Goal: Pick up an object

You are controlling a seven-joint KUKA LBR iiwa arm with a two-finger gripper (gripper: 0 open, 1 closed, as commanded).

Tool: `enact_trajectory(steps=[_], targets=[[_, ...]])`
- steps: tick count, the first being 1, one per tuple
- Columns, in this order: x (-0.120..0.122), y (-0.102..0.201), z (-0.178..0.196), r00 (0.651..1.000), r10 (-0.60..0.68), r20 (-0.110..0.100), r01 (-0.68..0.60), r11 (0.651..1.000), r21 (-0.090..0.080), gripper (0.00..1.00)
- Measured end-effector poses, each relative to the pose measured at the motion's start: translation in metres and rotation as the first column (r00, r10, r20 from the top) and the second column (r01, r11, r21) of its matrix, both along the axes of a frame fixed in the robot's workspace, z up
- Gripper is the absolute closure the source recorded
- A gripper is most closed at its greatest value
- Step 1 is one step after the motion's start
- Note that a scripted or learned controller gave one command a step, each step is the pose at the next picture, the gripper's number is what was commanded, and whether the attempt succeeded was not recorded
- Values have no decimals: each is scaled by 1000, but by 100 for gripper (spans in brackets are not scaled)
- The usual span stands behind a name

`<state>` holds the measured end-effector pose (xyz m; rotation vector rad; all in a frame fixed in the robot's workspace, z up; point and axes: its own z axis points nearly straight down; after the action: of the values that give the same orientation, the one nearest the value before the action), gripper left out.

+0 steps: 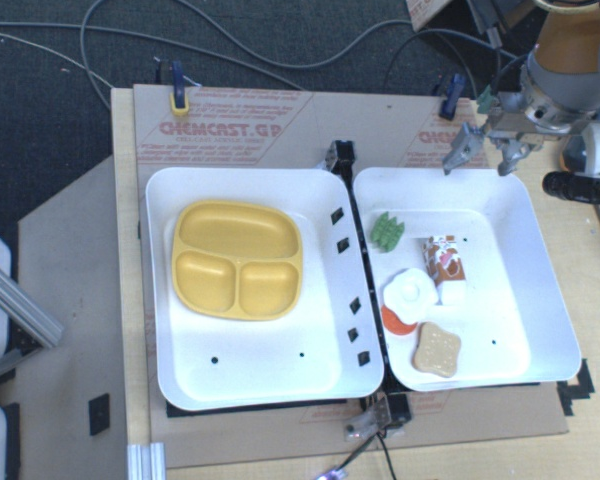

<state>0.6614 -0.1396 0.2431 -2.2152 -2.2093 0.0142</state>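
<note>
The grey 2-finger gripper (485, 150) hangs above the far rim of the right shallow white plastic bin (540, 268), at the end of the grey arm with its orange band (577, 13) that comes in from the upper right. Its 2 fingers (458, 152) are spread wide apart and hold nothing; they sit over the bin's back edge, well apart from the objects below. In the right bin lie 5 things: a small green leafy toy vegetable (387, 231) near the divider, a red and brown rectangular snack packet (445, 260) toward the middle with a small white block (452, 291) just below it, a round white disc (411, 292) lying partly over a red-orange flat piece (397, 320), and a tan toy slice of bread (438, 350) near the front rim. The left shallow white plastic bin (180, 368) holds a yellow plastic plate with 3 compartments (237, 259), set toward its back left. Both bins rest on a brown cardboard sheet printed with red letters (230, 128), clipped at its far edge by a blue and yellow clamp (179, 86).
</note>
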Motion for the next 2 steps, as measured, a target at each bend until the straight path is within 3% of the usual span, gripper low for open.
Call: enact_trajectory(steps=[1, 2], targets=[[2, 0, 9, 1000, 3, 14, -3, 1000, -2, 0], [-4, 10, -44, 1000, 4, 9, -4, 1000, -1, 0]])
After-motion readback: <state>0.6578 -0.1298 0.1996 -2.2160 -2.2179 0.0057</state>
